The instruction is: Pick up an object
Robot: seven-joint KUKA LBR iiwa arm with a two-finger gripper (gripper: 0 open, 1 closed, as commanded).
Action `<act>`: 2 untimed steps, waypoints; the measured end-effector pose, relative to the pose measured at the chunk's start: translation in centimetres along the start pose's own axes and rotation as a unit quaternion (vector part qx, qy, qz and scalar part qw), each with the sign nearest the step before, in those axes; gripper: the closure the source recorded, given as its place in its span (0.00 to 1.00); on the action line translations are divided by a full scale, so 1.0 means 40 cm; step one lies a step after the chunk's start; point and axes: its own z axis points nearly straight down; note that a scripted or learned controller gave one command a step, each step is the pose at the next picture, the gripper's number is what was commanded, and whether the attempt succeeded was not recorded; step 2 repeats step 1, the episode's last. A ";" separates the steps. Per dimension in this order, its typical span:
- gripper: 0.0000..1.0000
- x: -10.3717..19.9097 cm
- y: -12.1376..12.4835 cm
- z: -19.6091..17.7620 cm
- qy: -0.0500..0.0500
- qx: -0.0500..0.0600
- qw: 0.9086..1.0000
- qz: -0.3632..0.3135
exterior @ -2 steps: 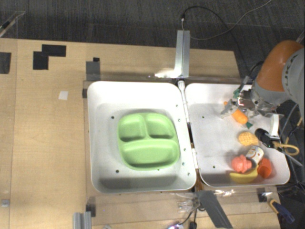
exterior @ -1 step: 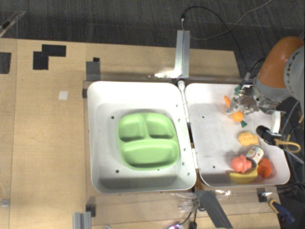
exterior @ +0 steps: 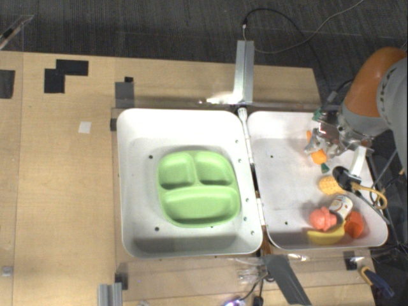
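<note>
1. The bench point(exterior: 57, 171) is bare wood at its left side, with a few black marks near its far-left corner.
2. The left bin point(exterior: 127, 234) sits left of the bench's middle. A green tray point(exterior: 197, 187) with three compartments lies flat at the centre of its floor, clear of all four walls.
3. A metal post point(exterior: 245, 72) stands at the far edge, where the two bins meet.
4. The right bin point(exterior: 280, 190) touches the left bin along a shared rim. Its left half shows bare white floor.
5. The toys crowd the right bin's right side. A small orange piece point(exterior: 318, 157) lies near the far-right corner, just beside the gripper.
6. A yellow corn-like piece point(exterior: 327, 185) lies nearer, close to the right wall.
7. A pink lump point(exterior: 323, 218) sits in the near-right corner, touching a banana point(exterior: 325, 236) that lies along the near wall. An orange-red round piece point(exterior: 354, 224) lies just right of them, against the right wall.
8. The gripper point(exterior: 326, 139) is low over the far-right corner of the right bin, the arm point(exterior: 376, 91) reaching in from the right. Whether the claw is apart or together cannot be told, and nothing can be seen between its tips.
</note>
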 end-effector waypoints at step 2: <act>1.00 0.226 -0.056 -0.223 0.001 -0.001 0.999 -0.049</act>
